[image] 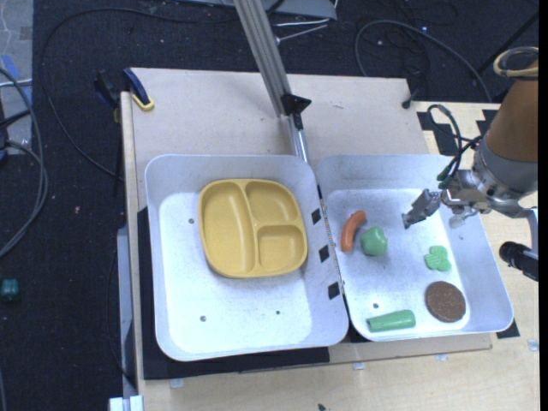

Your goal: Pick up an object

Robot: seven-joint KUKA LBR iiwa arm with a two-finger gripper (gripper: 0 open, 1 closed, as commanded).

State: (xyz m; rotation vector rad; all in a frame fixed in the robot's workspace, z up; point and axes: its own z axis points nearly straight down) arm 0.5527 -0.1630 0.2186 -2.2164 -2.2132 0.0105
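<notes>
My gripper [432, 208] hangs over the right bin [479, 264], fingers apart, gripping nothing. The green block [373, 243] sits just beside the orange carrot [351, 229].

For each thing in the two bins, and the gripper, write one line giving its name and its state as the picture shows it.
yellow divided plate: upright in the left bin.
orange carrot: lying in the right bin, touching the green piece.
green piece: lying free.
small green piece: lying alone.
brown disc: flat.
green cylinder: on its side.
gripper: above the right bin, holding nothing visible.
</notes>
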